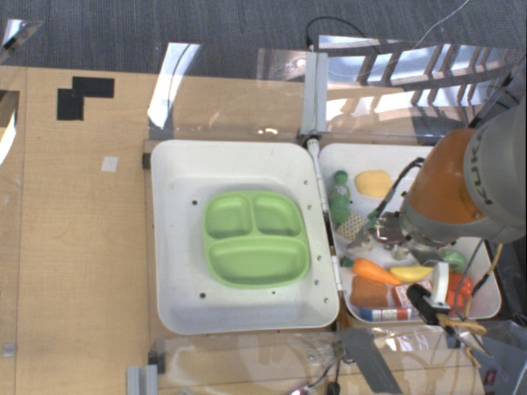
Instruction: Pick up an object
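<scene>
I target the carrot [378,271] in the right bin [491,307]: light, rigid, smooth, liable to roll. Grasp across its thick middle. Gripper [387,230] opening: I cannot tell.

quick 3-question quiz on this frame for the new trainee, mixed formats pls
1. True or false: the green divided plate lies in the left bin.
2. Multiple choice: the carrot lies in the right bin nearest which thing?
A. the yellow lemon-like piece
B. the banana
C. the black L-shaped mark on the bench
3. Fill in: the plate has ___ compartments.

Key
1. True.
2. B. The banana lies just right of the carrot; the yellow piece sits further up, beside the green bottle.
3. Three: two small ones above one long one.
</scene>
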